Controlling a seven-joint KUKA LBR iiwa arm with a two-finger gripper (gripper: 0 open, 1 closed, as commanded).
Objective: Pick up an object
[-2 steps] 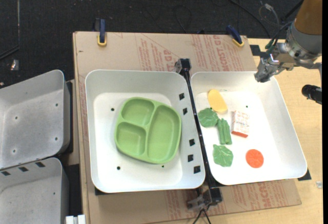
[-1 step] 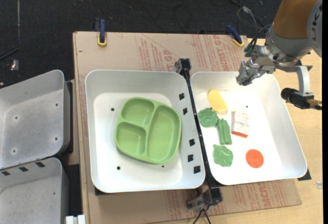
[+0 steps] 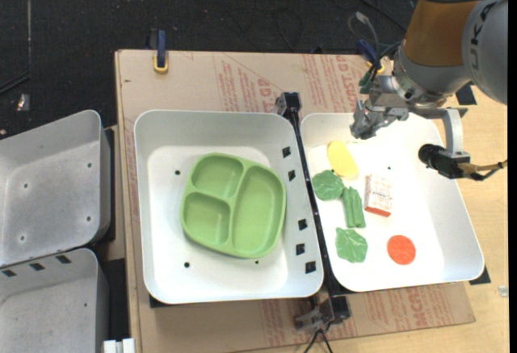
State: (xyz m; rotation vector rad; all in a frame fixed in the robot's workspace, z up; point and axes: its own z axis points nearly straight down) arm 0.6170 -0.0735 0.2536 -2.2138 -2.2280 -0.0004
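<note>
The right bin (image 3: 452, 206) holds a yellow lemon-shaped piece (image 3: 342, 158), a green leafy piece (image 3: 327, 185), a green pod (image 3: 353, 208), another green leaf (image 3: 351, 245), a small red-and-white box (image 3: 379, 195) and an orange-red disc (image 3: 401, 249). My gripper (image 3: 365, 128) hangs over the bin's far left corner, just above and right of the yellow piece. Nothing shows between its tips.
In the left bin (image 3: 153, 182) lies a green divided plate (image 3: 234, 204). A black divider with clips runs between the two bins. White bin lids (image 3: 48, 182) lie at the far left, off the bench.
</note>
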